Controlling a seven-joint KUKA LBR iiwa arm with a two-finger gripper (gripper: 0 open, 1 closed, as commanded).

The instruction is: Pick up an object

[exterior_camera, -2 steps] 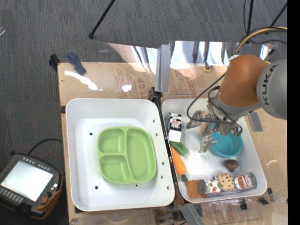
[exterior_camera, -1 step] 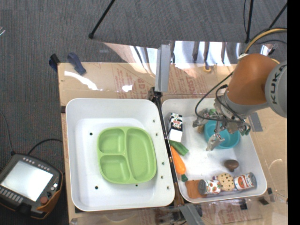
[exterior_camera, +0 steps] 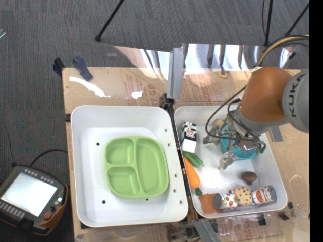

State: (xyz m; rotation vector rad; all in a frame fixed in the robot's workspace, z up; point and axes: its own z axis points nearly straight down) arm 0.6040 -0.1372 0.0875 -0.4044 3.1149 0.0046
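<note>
Camera view showed us the bench [exterior_camera: 121, 87] from above, with two white bins side by side. We saw the left bin [exterior_camera: 86, 125] with a green tray [exterior_camera: 136, 166] of three compartments lying in its middle. The arm [exterior_camera: 267, 97], grey with an orange band, reached in from the right over the right bin [exterior_camera: 277, 178]. The gripper [exterior_camera: 228, 160] hung low above the floor of that bin, in its middle part, just beside a teal bowl [exterior_camera: 246, 152] which the wrist partly hid. Whether the tool was apart or together we could not tell, because the wrist and cables covered most of it; we saw nothing between its tips.

The things to pick lay in the right bin. Near the left wall were a small black and white carton [exterior_camera: 189, 135], then a green vegetable [exterior_camera: 194, 159], and nearer to us a carrot [exterior_camera: 192, 175]. A brown, rounded object [exterior_camera: 249, 177] lay right of the gripper, apart from it. Along the near wall we saw an orange piece [exterior_camera: 207, 203], a can [exterior_camera: 226, 201] on its side, a cookie [exterior_camera: 243, 195] and a second can [exterior_camera: 263, 194], all close together in one row.

At the near left, outside the bench, a handheld pendant [exterior_camera: 30, 195] with a bright screen lay on the grey carpet.
</note>
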